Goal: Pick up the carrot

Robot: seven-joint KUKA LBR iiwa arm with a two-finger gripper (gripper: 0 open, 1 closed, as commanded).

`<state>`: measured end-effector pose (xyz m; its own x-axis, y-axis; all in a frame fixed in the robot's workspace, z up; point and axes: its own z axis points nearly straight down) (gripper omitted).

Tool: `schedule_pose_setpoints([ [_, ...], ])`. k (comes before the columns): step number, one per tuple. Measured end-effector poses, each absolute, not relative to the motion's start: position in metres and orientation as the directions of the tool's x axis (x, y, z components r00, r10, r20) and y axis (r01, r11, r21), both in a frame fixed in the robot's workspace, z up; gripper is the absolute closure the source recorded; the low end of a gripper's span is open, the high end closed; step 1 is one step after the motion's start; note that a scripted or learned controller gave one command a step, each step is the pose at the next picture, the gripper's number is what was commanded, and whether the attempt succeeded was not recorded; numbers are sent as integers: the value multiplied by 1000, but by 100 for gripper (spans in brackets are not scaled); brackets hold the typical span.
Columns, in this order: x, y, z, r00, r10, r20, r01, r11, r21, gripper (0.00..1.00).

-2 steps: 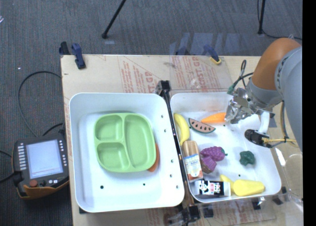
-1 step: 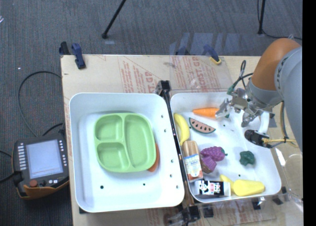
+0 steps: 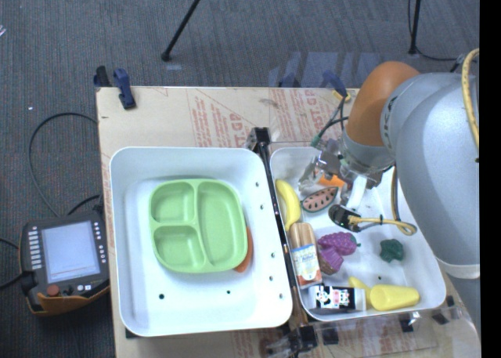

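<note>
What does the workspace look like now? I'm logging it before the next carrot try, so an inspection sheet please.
Surface: bench bearing left bin and right bin.
Job's things: orange piece, likely the carrot, in the right bin beside the hand; a hold cannot be told.
Clutter: green plate in the left bin, orange thing under its right edge; banana, watermelon slice, grapes, broccoli, carton in the right bin.
Grippers: hand low over the right bin's far end.
Cables: yellow cable by the arm; black cable on the floor.
Surroundings: pendant, tripod leg, clamp.
</note>
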<state>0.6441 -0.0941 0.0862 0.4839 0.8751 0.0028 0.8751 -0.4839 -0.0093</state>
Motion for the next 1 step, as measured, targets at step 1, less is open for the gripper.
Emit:
schedule_pose_setpoints([
  [1, 644, -96, 97, 482, 876, 1, 876, -482, -11, 100],
])
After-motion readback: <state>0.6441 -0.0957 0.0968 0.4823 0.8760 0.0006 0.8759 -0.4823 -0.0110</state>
